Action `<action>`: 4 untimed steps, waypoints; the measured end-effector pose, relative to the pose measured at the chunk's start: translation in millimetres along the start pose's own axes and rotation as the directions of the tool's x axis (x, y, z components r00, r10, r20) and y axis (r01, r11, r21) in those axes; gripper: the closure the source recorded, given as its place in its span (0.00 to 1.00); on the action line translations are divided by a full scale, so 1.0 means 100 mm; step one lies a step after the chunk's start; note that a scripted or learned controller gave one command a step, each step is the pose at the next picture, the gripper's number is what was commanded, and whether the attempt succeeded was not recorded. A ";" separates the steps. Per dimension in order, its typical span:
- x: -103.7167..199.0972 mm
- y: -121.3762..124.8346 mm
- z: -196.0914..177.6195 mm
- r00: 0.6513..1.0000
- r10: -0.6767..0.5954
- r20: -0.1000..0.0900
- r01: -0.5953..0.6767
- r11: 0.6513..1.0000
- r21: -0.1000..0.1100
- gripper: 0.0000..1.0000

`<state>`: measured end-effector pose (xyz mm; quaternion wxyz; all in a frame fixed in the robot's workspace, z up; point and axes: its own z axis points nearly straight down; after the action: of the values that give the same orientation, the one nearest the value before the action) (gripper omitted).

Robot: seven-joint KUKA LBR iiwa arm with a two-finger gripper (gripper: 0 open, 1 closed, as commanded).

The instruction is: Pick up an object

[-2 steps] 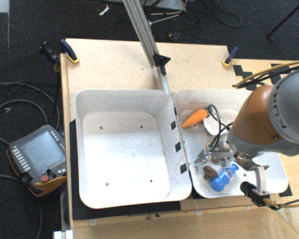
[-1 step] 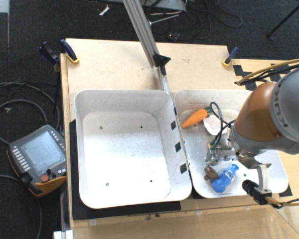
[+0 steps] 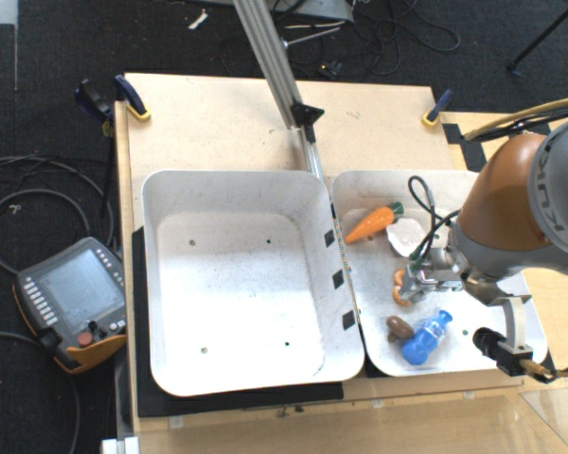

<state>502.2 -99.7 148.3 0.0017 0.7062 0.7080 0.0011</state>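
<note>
The arm (image 3: 516, 211) comes in from the right and its bulk covers much of the right bin's (image 3: 360, 258) right side, so whatever lies under it is hidden. The gripper (image 3: 418, 280) sits low over the middle of that bin, and whether it is wide, narrow or closed on anything cannot be told: the tip is a small metallic blur. Just beneath it peeks a small orange piece (image 3: 400, 297), half covered and hard to name.

Count in the right bin: one carrot (image 3: 371, 223) toward the far left, one white object (image 3: 404, 236) just right of it (partly behind cables), one brown lump (image 3: 399, 326) near the front, one blue object (image 3: 424, 339) just beside the lump. The left bin (image 3: 237, 282) shows bare white floor.

Two bins, side by side, on a pale wooden bench (image 3: 227, 126) with yellow clamps at its far corners. Dark carpet around, cables at the far side, and a teach pendant (image 3: 73, 301) on the floor at left.
</note>
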 end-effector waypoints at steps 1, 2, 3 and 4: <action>-0.10 -0.01 -0.51 1.000 0.001 0.001 -0.001 1.000 -0.002 1.00; -0.11 0.01 -0.91 1.000 -0.001 0.001 0.001 1.000 -0.001 1.00; 0.38 0.17 -0.97 1.000 -0.005 -0.002 0.005 1.000 0.002 1.00; 0.83 0.47 -0.85 1.000 -0.005 -0.001 0.005 1.000 0.003 1.00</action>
<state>548.5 -16.6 233.4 0.0002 0.7043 0.7099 0.0006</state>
